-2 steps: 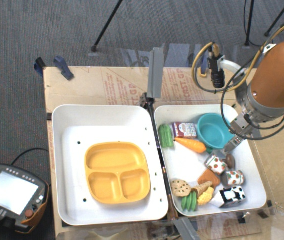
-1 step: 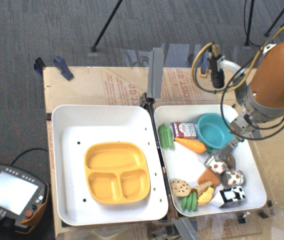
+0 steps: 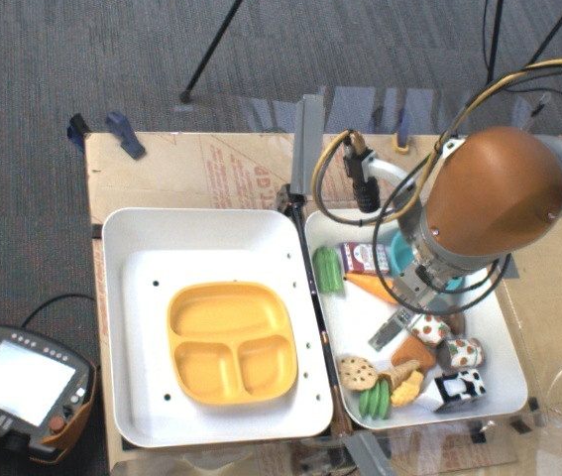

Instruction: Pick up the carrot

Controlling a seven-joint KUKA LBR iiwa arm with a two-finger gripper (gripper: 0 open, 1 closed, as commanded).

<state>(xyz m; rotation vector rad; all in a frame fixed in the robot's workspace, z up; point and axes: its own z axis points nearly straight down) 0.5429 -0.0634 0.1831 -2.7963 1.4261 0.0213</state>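
The carrot (image 3: 370,286) is an orange tapered piece lying in the right bin (image 3: 513,365), its thin end pointing left. It sits just right of a green pickle and below a purple carton. My gripper (image 3: 404,323) hangs under the orange-banded wrist, low over the middle of the right bin. It is slightly right of and nearer than the carrot's thick end, which the wrist partly hides. Nothing shows as held.
Around the gripper lie a green pickle (image 3: 328,269), a purple carton (image 3: 368,258), a teal cup (image 3: 402,251), an orange wedge (image 3: 411,352), a cookie (image 3: 357,372), green pods (image 3: 375,398) and spotted toys (image 3: 462,351). The left bin (image 3: 142,256) holds a yellow divided plate (image 3: 201,315).
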